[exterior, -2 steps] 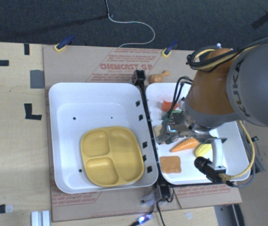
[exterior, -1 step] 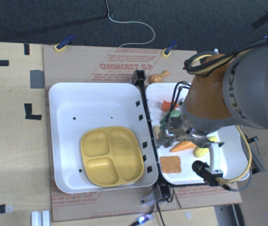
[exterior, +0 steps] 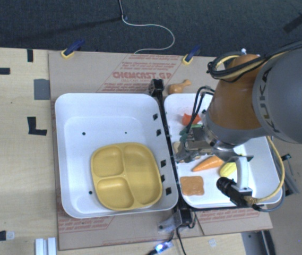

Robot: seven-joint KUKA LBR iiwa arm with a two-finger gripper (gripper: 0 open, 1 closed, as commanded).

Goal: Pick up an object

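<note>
Your arm (exterior: 257, 100) reaches in from the right, bent low over the right bin (exterior: 270, 158). Its gripper (exterior: 190, 147) sits just left of an orange carrot (exterior: 207, 163); grip state can't be told. "KUKA" reads on the arm. The left bin (exterior: 71, 116) holds a yellow divided tray (exterior: 125, 175).

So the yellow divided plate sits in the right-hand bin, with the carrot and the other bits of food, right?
Not quite. The camera view shows the yellow divided plate alone in the left bin. The carrot and the other food pieces lie in the right bin, under the arm.
</note>
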